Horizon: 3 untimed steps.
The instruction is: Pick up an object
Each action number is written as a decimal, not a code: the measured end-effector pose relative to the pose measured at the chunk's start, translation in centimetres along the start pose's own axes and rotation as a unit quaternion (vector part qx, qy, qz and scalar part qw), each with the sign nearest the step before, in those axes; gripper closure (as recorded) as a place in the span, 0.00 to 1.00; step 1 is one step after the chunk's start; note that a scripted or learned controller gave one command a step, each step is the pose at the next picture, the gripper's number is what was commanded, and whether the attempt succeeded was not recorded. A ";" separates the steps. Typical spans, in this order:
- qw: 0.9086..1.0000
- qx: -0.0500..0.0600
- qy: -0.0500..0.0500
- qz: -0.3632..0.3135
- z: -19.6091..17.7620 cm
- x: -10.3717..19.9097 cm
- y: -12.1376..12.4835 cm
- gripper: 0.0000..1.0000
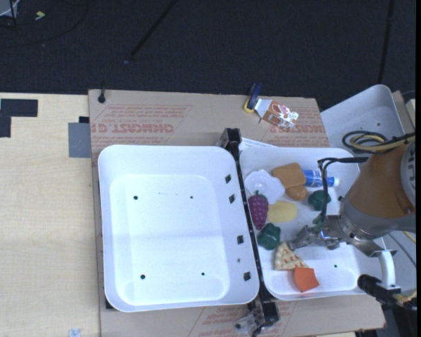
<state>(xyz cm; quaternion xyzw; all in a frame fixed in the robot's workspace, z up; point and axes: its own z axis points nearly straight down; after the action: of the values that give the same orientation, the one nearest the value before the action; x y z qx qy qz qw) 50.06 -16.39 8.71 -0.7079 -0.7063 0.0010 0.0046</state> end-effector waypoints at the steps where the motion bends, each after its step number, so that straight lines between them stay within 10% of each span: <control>1: 1.000 -0.002 -0.002 0.004 -1.1 -0.4 0.2 1.00; 2: 1.000 -0.004 -0.002 -0.004 0.0 5.9 6.8 1.00; 3: 1.000 -0.003 -0.002 0.000 -5.0 6.8 3.9 1.00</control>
<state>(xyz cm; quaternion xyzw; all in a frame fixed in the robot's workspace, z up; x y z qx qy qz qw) 54.05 -9.61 13.69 -0.7078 -0.7064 0.0001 0.0010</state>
